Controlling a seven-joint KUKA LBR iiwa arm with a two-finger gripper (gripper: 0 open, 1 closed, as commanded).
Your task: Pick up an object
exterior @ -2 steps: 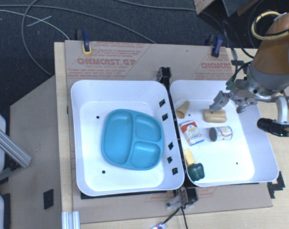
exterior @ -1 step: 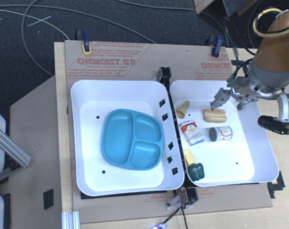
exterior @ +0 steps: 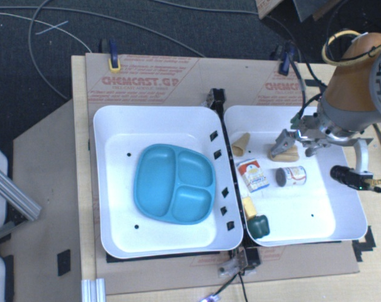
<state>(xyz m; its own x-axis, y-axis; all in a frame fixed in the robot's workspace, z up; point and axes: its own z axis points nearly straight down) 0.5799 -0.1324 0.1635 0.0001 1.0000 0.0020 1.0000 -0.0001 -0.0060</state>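
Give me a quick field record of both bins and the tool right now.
left bin: one blue three-compartment plastic plate
right bin: tan cone-shaped piece, tan wedge block, red-and-white small carton, small white can with dark end, green-and-yellow toy
tool: over right bin, right at the tan wedge block
grasp: cannot tell if anything is held
arm: enters from the right

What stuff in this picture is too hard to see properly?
- End effector, camera view: the wrist above hides how its fingers are set.
- Tan block: partly under the end effector, shape unclear.
- Small carton: label too small to read.
- Arm: cut off by the right edge.
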